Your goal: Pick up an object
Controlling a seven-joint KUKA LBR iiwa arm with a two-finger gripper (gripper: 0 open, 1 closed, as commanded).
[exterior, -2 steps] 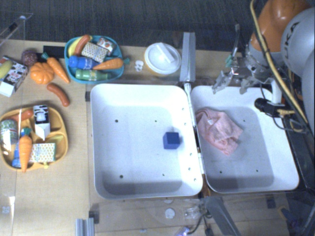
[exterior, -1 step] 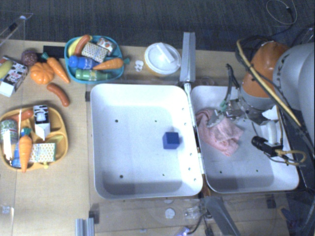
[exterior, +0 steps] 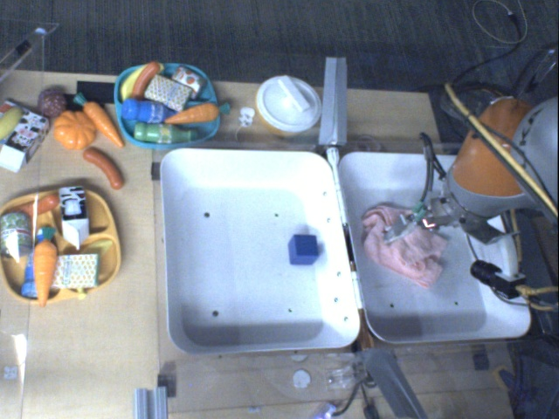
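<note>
Grey arm [exterior: 533, 138] w/ rounded orange band above wrist; dark metal end effector [exterior: 417, 221], thin black cables alongside, small red light near tip.

looks like a robotics lab: wooden bench [exterior: 131, 321] bearing two white bins [exterior: 253, 339], trays of toy food [exterior: 166, 103], loose cables [exterior: 498, 11], dark carpet [exterior: 262, 16] behind.

The wooden bench [exterior: 131, 321] carries 2 white bins [exterior: 253, 243], a blue bowl [exterior: 166, 133], a yellow tray [exterior: 109, 234], a white lid [exterior: 288, 103] and loose toy vegetables [exterior: 74, 129].
</note>
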